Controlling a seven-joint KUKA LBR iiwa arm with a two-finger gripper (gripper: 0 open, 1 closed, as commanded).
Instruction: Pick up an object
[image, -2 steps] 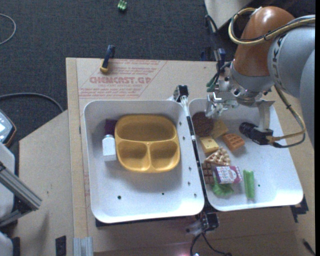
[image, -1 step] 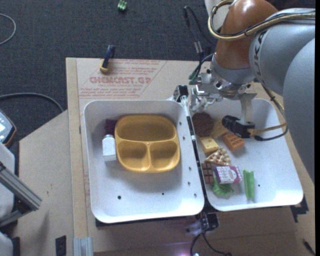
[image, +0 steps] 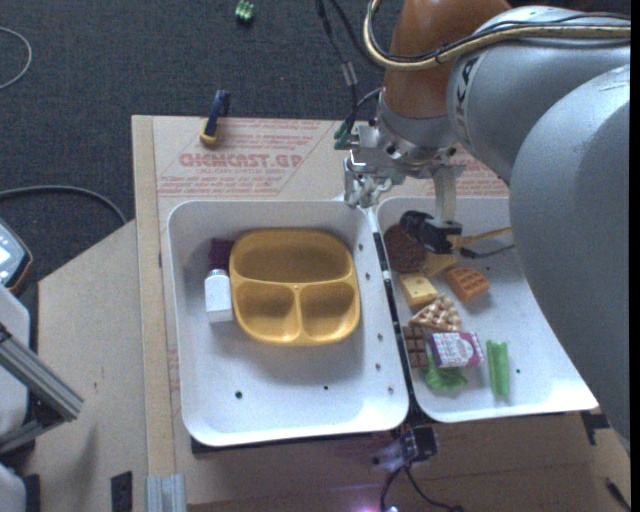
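My gripper (image: 366, 192) hangs above the rim between the left bin (image: 190, 330) and right bin (image: 545, 360); finger state unclear.

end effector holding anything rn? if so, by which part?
Cannot tell. The end effector sits at the far rim between the two bins, and no object is seen gripped in it.
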